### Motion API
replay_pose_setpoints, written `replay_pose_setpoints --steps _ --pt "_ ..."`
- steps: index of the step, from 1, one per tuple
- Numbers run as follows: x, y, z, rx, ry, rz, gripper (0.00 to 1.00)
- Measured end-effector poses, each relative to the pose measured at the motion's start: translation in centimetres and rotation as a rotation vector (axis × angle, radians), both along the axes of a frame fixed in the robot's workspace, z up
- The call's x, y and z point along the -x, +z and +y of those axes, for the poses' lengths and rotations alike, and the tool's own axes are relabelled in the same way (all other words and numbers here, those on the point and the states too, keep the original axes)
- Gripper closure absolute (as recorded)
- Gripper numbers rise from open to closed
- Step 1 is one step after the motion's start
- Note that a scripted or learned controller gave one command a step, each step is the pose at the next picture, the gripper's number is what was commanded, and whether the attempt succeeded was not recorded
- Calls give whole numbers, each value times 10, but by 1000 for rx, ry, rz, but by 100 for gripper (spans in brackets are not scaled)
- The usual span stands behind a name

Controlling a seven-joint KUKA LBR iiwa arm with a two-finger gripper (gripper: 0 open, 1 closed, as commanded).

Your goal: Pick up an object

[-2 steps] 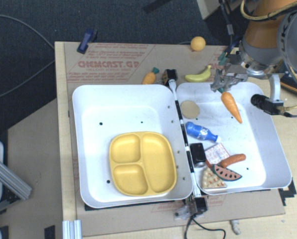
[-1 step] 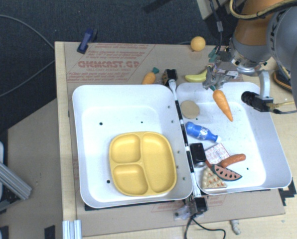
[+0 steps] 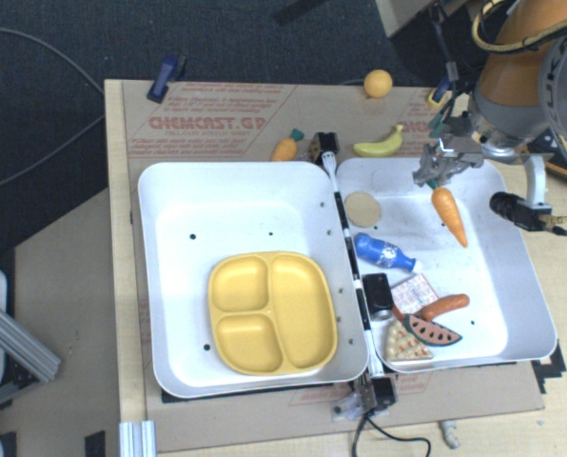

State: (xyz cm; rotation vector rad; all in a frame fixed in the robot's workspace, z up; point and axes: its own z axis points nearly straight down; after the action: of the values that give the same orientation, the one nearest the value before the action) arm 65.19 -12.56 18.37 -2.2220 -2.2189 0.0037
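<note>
Pincer [image 3: 442, 171]: you see it at the upper right, its grip state unclear.
Carrot [image 3: 450, 214]: lies just below it.

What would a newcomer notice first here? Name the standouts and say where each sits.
The yellow divided plate lies in the left bin, the biggest block of colour. In the right bin, an orange carrot lies just below the gripper, with a blue bottle near the divider. A yellow banana rests on the board behind the bins.

Gripper [image 3: 442, 171] hangs over the right bin [image 3: 521, 284], just above a carrot [image 3: 449, 214]; yellow tray [image 3: 269, 310] in left bin [image 3: 169, 255].
</note>
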Motion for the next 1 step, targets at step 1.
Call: replay_pose_setpoints --steps 1 --pt "16 -8 -2 -1 1 -1 100"
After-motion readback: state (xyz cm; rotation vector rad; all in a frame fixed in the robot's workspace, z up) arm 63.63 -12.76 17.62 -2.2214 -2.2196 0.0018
